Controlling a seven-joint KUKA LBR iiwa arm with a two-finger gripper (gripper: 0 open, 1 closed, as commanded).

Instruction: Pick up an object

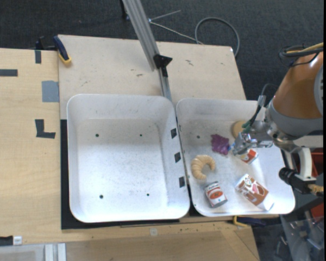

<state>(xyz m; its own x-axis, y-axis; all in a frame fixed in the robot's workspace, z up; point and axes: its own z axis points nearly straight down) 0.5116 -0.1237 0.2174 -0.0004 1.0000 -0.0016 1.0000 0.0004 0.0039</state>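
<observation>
Overhead slanted view of the bench with two white bins. The right bin carries a purple object, a croissant-shaped piece, a small can lying on its side, a red-and-white carton near the front right corner, a tan round item partly hidden by the arm, and a small red-and-white item. The left bin sits beside it. The jaws hang low over the right bin, just beside the purple object and touching or nearly touching the small red-and-white item; whether they are parted or closed cannot be told, and nothing is visibly held. Judged step: descent onto a target. A sound grasp calls for centring over one item, clear of its neighbours, before closing
</observation>
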